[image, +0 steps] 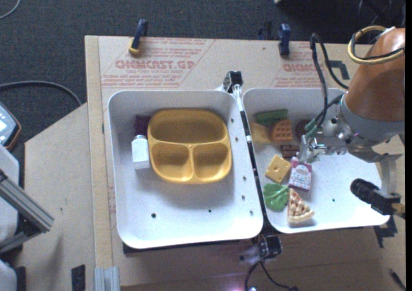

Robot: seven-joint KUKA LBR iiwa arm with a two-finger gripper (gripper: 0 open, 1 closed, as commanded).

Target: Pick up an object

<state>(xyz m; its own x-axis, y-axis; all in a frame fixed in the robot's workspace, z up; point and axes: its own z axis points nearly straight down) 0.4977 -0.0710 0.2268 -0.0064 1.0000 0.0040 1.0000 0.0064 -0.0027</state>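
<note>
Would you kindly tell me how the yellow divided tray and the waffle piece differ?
The yellow divided tray lies in the left bin; the waffle piece lies in the right bin. The tray is far larger. The tray has three smooth compartments; the waffle has a fine grid. Both are yellowish.

One fixed camera looks down on me from above at a slant, far enough to take in both shallow white plastic bins (122, 174) on the brown cardboard-topped bench (193, 64); my grey-and-orange arm (380, 90) enters from its right.
</note>
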